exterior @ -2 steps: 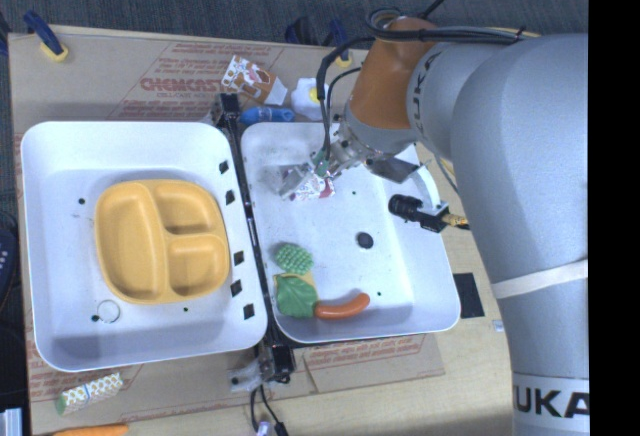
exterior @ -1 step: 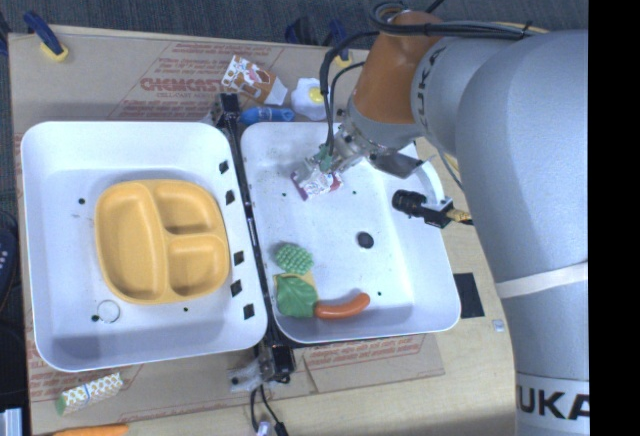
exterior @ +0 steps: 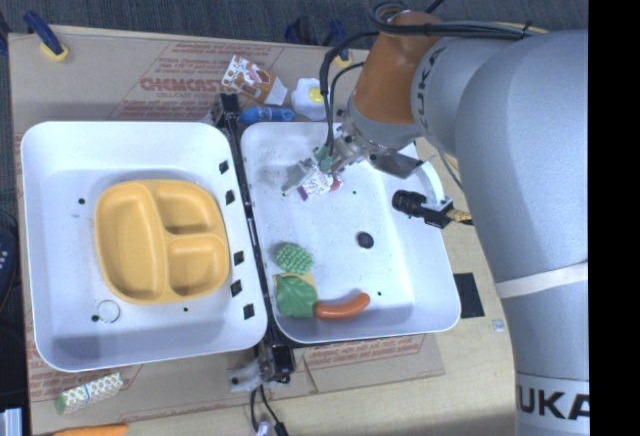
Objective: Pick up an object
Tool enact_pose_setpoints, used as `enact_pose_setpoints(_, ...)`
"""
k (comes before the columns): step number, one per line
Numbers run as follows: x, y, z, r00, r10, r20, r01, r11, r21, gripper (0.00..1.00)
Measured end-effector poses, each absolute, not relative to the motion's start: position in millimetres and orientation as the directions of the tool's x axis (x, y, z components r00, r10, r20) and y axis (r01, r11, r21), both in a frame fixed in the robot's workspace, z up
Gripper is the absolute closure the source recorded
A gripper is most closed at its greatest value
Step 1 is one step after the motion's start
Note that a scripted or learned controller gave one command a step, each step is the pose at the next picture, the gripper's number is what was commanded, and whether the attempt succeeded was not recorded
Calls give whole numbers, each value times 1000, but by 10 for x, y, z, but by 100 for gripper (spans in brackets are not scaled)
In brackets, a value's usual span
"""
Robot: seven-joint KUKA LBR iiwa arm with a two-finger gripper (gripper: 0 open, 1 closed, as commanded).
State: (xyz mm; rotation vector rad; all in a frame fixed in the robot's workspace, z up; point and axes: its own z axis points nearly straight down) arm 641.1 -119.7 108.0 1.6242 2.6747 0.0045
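Glossy white plastic bins (exterior: 60,324) — a matt yellow plastic tray (exterior: 160,239); cardboard (exterior: 130,84) beneath, printed, dull.

Arm (exterior: 520,184) base, lower right: white letters "UKA" are showing, the start of the word cut off.
Arm wrist, below the orange band: dark lettering is running down the casing, too foreshortened to read.
Cardboard sheet (exterior: 170,84) on the desk: red print is showing, too blurred to read.
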Motion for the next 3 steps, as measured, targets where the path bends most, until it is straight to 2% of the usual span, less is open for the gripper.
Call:
enact_pose_setpoints(1,6301,-1254,974,-476,880,-7,880,476,11,0)
enact_pose_setpoints(2,6375,-1016,966,-655,755,-12,755,655,5,0)
enact_pose_setpoints(3,5724,-1008,977,-513,858,-12,858,514,13,0)
